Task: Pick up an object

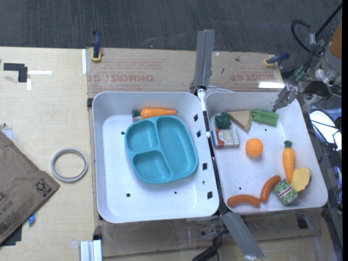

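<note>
Two white bins sit on cardboard over a tan bench.

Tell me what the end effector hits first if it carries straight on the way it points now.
The end effector points down-left from the right bin's upper right corner. Going on that way, it would probably first meet the green vegetable beside the bread slice, though depth is hard to judge.

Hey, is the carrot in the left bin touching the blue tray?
Touching. The camera view shows the carrot lying along the tray's top rim with no white bin floor visible between them.
</note>
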Motion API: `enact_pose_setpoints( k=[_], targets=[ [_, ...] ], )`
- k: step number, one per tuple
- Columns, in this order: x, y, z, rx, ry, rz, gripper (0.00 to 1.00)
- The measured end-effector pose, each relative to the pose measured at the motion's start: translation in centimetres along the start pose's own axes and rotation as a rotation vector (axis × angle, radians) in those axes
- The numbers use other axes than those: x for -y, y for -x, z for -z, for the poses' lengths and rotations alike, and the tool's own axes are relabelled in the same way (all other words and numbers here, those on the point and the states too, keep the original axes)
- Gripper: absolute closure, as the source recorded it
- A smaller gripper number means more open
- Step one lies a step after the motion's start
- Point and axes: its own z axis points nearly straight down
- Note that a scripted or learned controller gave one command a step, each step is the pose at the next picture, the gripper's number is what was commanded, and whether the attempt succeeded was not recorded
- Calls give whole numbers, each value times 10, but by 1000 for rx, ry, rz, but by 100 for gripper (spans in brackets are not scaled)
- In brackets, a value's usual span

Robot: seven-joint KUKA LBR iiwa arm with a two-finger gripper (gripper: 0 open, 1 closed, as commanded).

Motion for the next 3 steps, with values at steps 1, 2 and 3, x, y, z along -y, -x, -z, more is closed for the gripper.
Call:
enact_pose_setpoints(
  k=[1, 2, 3],
  targets=[
    [6, 10, -161, -1, 0, -35, 0],
    [21, 40, -185, -20, 22, -309, 0],
    [21, 40, -185, -20, 23, -309, 0]
  ],
)
